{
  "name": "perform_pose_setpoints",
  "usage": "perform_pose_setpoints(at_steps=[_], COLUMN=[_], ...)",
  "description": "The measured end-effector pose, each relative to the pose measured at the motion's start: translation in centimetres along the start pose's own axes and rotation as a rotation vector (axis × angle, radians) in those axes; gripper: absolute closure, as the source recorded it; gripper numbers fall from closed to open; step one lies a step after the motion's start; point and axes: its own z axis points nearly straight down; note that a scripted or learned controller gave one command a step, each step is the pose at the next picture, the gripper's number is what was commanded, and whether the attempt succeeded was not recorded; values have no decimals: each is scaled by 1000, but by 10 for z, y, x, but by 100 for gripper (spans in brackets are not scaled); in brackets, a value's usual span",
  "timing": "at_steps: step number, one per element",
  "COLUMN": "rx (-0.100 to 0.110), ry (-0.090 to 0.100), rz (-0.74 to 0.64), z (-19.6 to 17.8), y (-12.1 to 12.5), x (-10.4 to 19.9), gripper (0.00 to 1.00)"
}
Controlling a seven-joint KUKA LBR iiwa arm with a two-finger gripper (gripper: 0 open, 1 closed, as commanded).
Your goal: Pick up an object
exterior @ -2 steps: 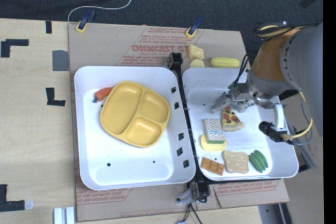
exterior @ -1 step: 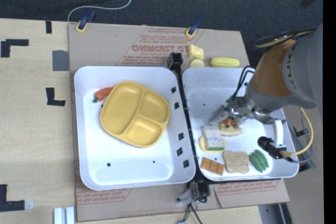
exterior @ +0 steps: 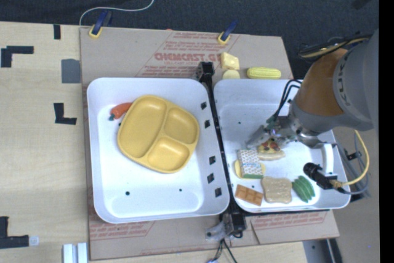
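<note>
The grey arm (exterior: 345, 92) reaches into the right bin (exterior: 246, 98) from the right. In the left bin (exterior: 101, 151), a yellow divided plate (exterior: 159, 132) lies tilted, an orange carrot (exterior: 120, 109) poking out beyond its upper left edge. The gripper (exterior: 271, 135) sits low over a small pizza slice (exterior: 271, 149), its long axis running left-right. Nearby lie a checkered cracker (exterior: 250, 163), toast (exterior: 276, 190), waffle (exterior: 249, 194) and green pepper (exterior: 303, 188).

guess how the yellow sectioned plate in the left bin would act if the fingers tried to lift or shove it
The yellow plate looks like moulded plastic, so probably stiff and light for its size. It lies flat and wide in the left bin, so it would likely slide when pushed, not tip or roll. Its low smooth rim gives little to pinch, so a grasp may well slip.
</note>
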Motion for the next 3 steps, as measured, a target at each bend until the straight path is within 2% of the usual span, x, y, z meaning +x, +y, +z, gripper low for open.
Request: perform_pose_setpoints(at_steps=[1, 3], rx=[3, 4], ry=[1, 4], rz=[-3, -1], z=[1, 1], y=[22, 19], x=[49, 40], gripper=[0, 0])
